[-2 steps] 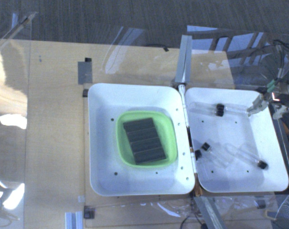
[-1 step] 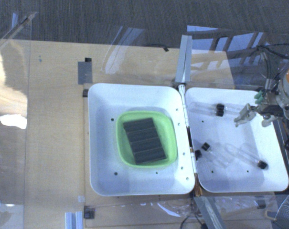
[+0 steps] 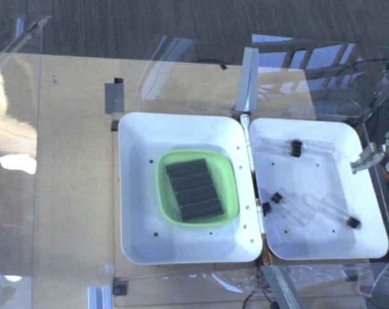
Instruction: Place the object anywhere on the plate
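Observation:
A dark grey ridged block point(image 3: 194, 190) lies flat on the green plate point(image 3: 164, 180), roughly at its middle and turned at a slight angle. The plate sits in the left white bin point(image 3: 135, 192). A grey piece of my gripper point(image 3: 373, 157) pokes in at the right edge of the view, over the far right rim of the right bin point(image 3: 335, 172). It is well away from the plate and the block, and nothing shows between its fingers.
The right bin holds several clear tubes with black caps, one at the back point(image 3: 296, 148), one near the left wall point(image 3: 276, 198) and one at the front right point(image 3: 352, 222). A grey metal bar point(image 3: 248, 79) stands behind the seam between the bins.

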Controlling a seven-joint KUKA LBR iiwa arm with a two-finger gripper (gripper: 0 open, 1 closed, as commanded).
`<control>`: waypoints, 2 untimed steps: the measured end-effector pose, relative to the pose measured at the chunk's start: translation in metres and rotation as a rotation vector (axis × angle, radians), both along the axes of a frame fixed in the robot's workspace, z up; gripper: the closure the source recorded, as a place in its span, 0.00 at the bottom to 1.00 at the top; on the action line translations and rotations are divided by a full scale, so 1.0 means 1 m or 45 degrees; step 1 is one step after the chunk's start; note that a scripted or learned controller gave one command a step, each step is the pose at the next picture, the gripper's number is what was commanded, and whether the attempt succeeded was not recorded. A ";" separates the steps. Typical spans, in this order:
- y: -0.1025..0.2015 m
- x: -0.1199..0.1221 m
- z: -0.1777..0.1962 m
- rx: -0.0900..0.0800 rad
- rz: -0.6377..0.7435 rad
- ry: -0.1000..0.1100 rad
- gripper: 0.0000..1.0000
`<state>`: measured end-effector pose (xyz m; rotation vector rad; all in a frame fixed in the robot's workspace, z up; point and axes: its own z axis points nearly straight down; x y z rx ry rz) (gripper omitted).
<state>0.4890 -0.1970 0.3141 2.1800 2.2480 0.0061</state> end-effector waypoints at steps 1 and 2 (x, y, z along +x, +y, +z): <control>-0.009 0.000 0.005 -0.002 0.285 0.002 0.00; -0.009 0.000 0.038 -0.008 0.718 0.001 0.00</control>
